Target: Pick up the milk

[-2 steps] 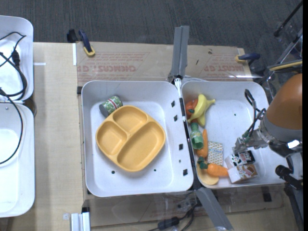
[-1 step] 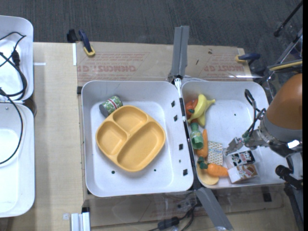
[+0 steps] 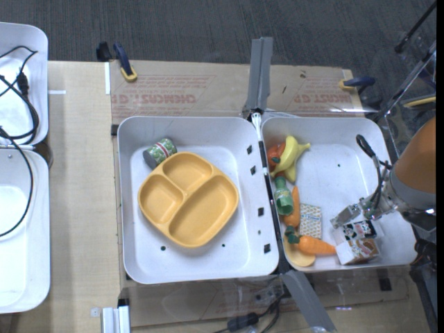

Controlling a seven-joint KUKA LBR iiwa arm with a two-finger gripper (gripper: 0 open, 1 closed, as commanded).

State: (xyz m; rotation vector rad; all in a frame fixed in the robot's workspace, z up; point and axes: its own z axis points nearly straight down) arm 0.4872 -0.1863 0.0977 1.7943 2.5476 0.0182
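We see the hand [image 3: 354, 215] low in the right bin [image 3: 333, 134], at that bin's near right corner, directly above the milk carton [image 3: 359, 241]. Whether its fingers are spread or pressed together we cannot tell; the metal parts blur into each other against the carton's top. The milk carton lies tilted on the bin floor, touching or just under the hand's tip, with its printed face up and its brown base toward the bin's near wall.

Just left of the milk carton lies a carrot [image 3: 316, 245], resting on a pale yellow piece [image 3: 300, 258]. Behind the carrot, a small patterned cracker packet [image 3: 310, 220] lies flat. Along the bin's left wall we see a green bottle [image 3: 283, 200], a second orange vegetable [image 3: 295, 207], and behind them a banana [image 3: 291, 157] beside a red-orange item [image 3: 276, 151].

In the left bin [image 3: 132, 207] a yellow divided plate [image 3: 188, 198] sits in the middle, with a green-labelled can [image 3: 159, 151] on its side at the plate's far left edge. Both bins rest on the tabletop [image 3: 76, 186].
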